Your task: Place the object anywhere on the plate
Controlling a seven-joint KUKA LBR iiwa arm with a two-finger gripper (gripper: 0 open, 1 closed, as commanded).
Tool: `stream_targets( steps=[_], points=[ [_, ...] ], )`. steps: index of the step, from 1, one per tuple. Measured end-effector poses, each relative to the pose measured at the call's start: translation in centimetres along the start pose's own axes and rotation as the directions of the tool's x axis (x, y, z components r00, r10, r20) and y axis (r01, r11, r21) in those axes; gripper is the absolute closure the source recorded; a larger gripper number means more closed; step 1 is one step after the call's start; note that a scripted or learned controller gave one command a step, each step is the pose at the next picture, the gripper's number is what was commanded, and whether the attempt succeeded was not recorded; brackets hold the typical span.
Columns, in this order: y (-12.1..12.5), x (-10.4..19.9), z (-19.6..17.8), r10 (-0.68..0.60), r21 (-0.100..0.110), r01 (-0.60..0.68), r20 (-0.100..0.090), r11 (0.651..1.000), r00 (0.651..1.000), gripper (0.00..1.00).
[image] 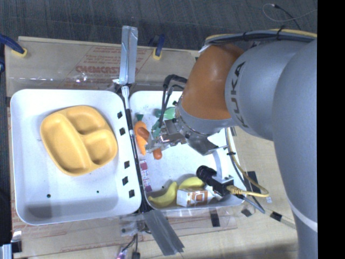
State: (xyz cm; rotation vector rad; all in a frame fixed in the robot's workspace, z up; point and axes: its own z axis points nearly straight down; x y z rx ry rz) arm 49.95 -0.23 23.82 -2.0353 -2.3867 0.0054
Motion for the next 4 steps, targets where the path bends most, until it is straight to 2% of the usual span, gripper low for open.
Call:
stream_targets(
  steps=[1, 2, 3, 4],
  points=[
    [-0.6, -0.8, -1.6, -0.077, -0.003, 0.078, 0.003, 0.997, 0.997, 1.00],
    [3.9, 7.8, -5.5, 0.141, 0.000, -0.141, 0.003, 0.990, 0.990, 1.00],
    [4.1, 6.5, -0.6, 0.151, 0.002, -0.151, 0.002, 0.988, 0.988, 1.00],
    [6.7, -1.6, -4.8, 0.104, 0.000, -0.104, 0.002, 0.995, 0.995, 1.00]
  ],
)
